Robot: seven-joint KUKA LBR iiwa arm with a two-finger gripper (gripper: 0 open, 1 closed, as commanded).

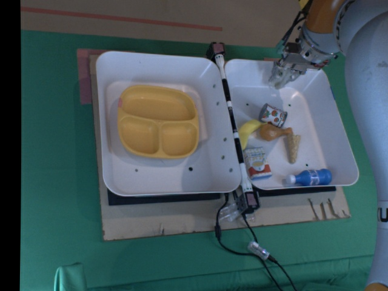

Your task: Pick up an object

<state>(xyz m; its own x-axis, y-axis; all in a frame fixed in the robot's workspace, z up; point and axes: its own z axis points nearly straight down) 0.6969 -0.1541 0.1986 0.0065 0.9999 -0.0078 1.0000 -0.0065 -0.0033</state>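
My gripper [280, 80] hangs over the far part of the right bin [330, 108], its fingers pointing down with nothing between them. Below it lies a small tin can [273, 114]. Nearer the front sit a yellow banana [247, 130], a brown chicken drumstick [276, 133], an ice cream cone [293, 147], a small red and white carton [259, 162] and a blue bottle [309, 177] on its side. The gripper is apart from all of them, roughly a can's length beyond the can.
The left bin [109, 71] holds a yellow divided tray [158, 120]. A black and white divider bar [230, 111] runs between the bins. Cables [251, 244] trail over the green cloth in front. The grey arm [367, 77] fills the right side.
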